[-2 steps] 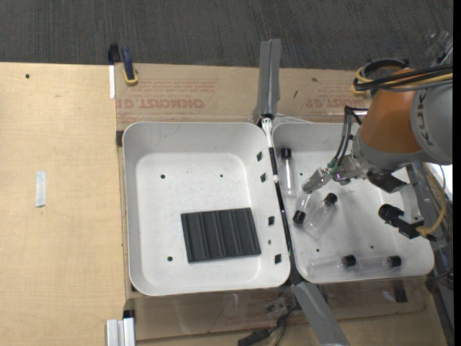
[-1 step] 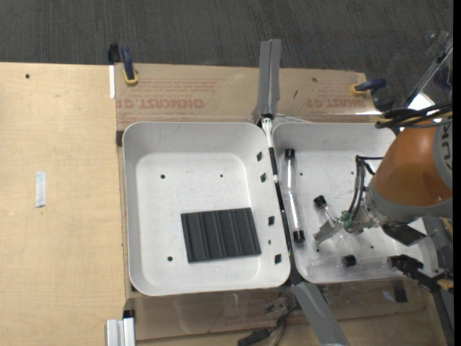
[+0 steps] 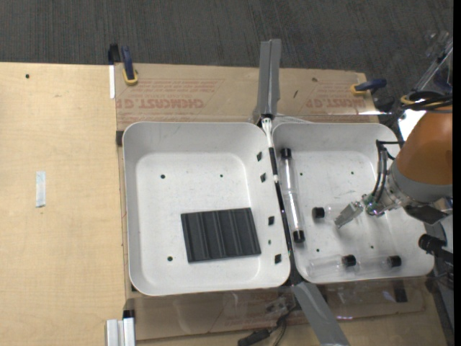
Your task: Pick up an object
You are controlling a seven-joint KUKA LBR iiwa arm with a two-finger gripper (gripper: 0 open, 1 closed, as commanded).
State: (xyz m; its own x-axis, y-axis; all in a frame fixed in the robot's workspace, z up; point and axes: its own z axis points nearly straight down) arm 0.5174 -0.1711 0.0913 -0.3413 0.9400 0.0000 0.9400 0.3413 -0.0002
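Note:
My gripper hangs low over the middle of the right bin, on the arm that comes in from the right. Just left of it lies a small black-capped clear piece, a short gap away. A long clear tube with black ends lies along that bin's left wall. Another clear tube with two black caps rests by the front wall. In the left bin a flat black ribbed block lies toward the front. Nothing shows held in the gripper.
A grey divider post rises between the bins at the back. Blue and yellow clamps hold cardboard behind the bins. A wooden bench top stretches to the left, with a small pale strip on it.

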